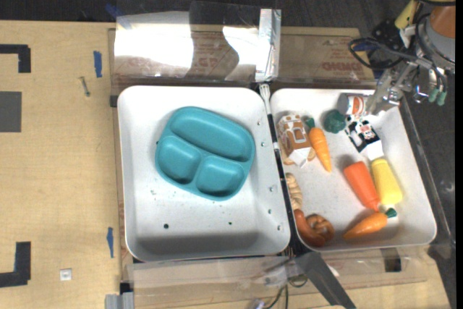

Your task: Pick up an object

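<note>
Several small toy foods lie loose in the right bin (423, 224), and any one of them could serve as the object to pick up, since the task names none. Closest to the gripper (377, 102) is a black-and-white toy (362, 131) near the bin's far right corner, with a dark green round piece (334, 121) just beside it to the left; the tool hangs right over that corner, so this pair looks like the likeliest target. Whether the fingers are spread or pressed together I cannot tell, because they blur into the clutter beneath them, and nothing is visibly between them. Further out, a small carrot (320, 147) lies beside a brown-and-white box-like toy (294, 135) against the bin's left wall, an orange piece (361, 184) and a yellow one (386, 182) lie side by side toward the right wall, and another carrot (367, 224) and a reddish-brown lump (315, 227) sit along the near edge. The scatter looks like pieces dropped at random, which leaves gaps for fingers around most of them. The left bin (137, 221) carries a teal divided plate (205, 151), set flat with its three compartments up. The arm (441, 29) reaches in from the right, so the right bin is the nearer reach.
</note>
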`<action>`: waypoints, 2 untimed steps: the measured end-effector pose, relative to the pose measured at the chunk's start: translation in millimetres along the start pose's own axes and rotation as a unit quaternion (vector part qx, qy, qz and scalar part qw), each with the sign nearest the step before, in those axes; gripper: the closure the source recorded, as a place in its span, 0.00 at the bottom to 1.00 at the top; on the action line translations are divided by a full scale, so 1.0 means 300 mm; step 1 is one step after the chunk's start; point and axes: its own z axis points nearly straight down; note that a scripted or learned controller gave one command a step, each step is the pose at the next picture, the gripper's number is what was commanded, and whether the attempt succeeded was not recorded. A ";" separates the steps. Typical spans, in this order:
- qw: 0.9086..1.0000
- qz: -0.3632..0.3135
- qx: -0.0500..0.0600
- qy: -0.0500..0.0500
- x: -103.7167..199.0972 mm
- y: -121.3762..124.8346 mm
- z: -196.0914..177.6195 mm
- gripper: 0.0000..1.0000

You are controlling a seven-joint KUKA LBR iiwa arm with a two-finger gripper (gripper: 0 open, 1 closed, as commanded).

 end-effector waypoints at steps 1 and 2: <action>0.998 0.057 0.001 0.009 0.103 0.052 0.166 1.00; 0.987 0.159 0.001 0.004 -0.025 0.204 0.057 1.00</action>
